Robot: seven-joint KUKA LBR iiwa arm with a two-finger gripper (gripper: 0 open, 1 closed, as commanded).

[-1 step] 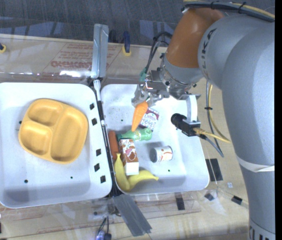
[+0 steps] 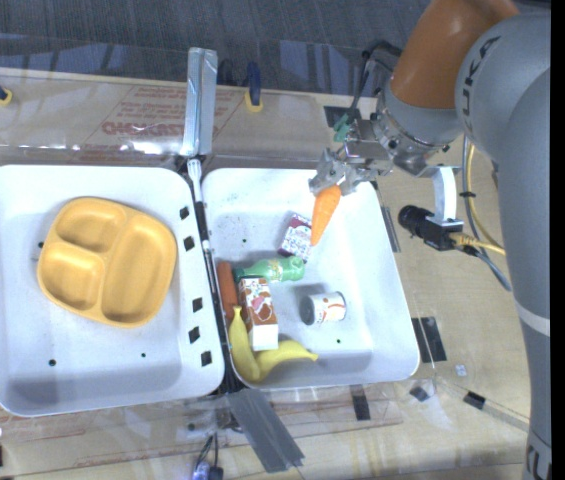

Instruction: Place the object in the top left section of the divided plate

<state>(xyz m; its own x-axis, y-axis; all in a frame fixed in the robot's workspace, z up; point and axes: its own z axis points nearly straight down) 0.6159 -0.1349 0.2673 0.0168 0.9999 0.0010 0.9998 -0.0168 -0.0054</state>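
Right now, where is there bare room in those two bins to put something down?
Left bin: bare floor around the yellow plate, widest along its near edge. Right bin: bare far-left corner and right side. Its middle is crowded: carrot, bottle, carton, banana, can.

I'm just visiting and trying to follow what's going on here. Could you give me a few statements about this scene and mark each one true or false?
1. The tool has the carrot between its fingers, lifted over the right bin. True.
2. The yellow divided plate lies in the right bin. False: it lies in the left bin.
3. A banana lies near the right bin's front edge. True.
4. The carrot already rests on the plate. False: it hangs at the tool.
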